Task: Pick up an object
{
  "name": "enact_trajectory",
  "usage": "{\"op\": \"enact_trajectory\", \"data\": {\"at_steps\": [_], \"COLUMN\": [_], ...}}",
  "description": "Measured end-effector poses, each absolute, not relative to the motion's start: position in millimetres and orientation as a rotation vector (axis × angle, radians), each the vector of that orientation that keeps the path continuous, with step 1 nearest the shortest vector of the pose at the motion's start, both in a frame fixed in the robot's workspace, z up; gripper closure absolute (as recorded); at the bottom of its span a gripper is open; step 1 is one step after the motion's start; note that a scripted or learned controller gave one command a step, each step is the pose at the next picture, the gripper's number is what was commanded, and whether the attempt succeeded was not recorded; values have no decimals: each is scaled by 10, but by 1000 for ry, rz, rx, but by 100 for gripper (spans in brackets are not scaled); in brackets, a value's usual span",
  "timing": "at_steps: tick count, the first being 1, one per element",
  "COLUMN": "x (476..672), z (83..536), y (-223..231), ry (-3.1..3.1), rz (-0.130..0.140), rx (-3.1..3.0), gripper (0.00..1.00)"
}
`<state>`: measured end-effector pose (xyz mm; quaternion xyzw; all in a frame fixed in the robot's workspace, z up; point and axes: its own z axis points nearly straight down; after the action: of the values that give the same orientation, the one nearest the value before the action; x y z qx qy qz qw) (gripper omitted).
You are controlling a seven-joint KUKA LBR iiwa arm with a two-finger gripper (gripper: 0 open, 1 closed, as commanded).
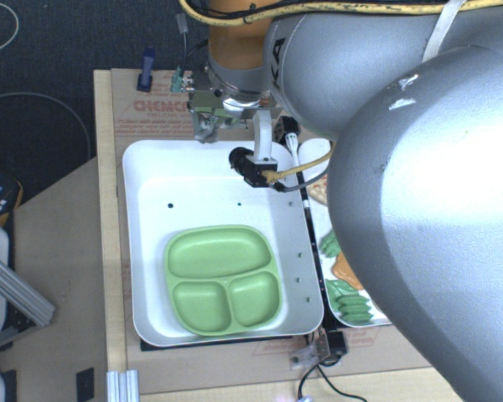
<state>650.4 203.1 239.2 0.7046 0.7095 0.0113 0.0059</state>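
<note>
Nearest to us, in the front half of the left white bin [151, 224], lies a pale green divided plate [225, 280], with one long compartment across its far side and two smaller ones toward us; it rests flat on the bin floor, its near edge just beside the front wall. We judge it to be moulded plastic: light, stiff, smooth and a little slippery, not fragile. Lying flat, it offers little for a two-finger hold from above, so we would take it by the raised rim or by one of the ridges between compartments, where the fingers can close on a thin upright wall, and we would expect it to tilt or slip if pinched off-centre. To the right, largely hidden under the grey arm [419, 182], the second bin [317, 152] shows a strip of green leafy or pod-like pieces [345, 298] and something orange beside them; these look small and soft, but too little shows for us to say more. Farther back, the floor of the left bin is bare white. Beyond that, over the far rim of this bin and above the worktop [117, 141], hangs the pincer [208, 131] beneath the orange band; we cannot tell its state from this angle, and we see nothing held in it.
</note>
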Motion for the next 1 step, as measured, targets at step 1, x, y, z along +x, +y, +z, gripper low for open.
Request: {"op": "enact_trajectory", "data": {"at_steps": [1], "x": [6679], "z": [2360], "y": [875], "ry": [2206], "rz": [-1], "rx": [2229], "gripper": [100]}}
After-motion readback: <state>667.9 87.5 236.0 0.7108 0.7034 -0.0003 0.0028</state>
